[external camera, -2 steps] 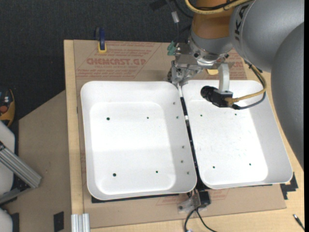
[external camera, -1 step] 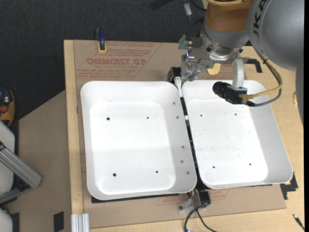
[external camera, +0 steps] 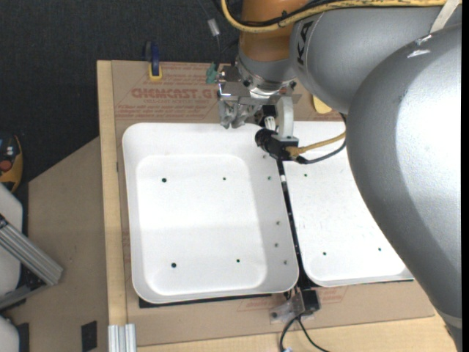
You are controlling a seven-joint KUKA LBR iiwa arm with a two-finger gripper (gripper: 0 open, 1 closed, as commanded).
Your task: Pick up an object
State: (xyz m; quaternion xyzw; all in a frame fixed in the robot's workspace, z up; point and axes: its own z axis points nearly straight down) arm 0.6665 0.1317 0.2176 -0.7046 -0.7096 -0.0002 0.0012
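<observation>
My gripper hangs over the far rim of the left white bin, close to that bin's far right corner. The orange band of the arm sits just above it. I see nothing between the gripper and the bin floor below it. The left bin's floor shows bare white with a few small dark dots. The right white bin is largely hidden behind the grey arm. A small yellowish thing peeks out beside the arm at the right bin's far edge; what it is I cannot tell.
The bins rest on a brown board with red lettering at the back. A blue and yellow clamp stands at the board's far left. A black cable hangs by the wrist over the divide between the bins.
</observation>
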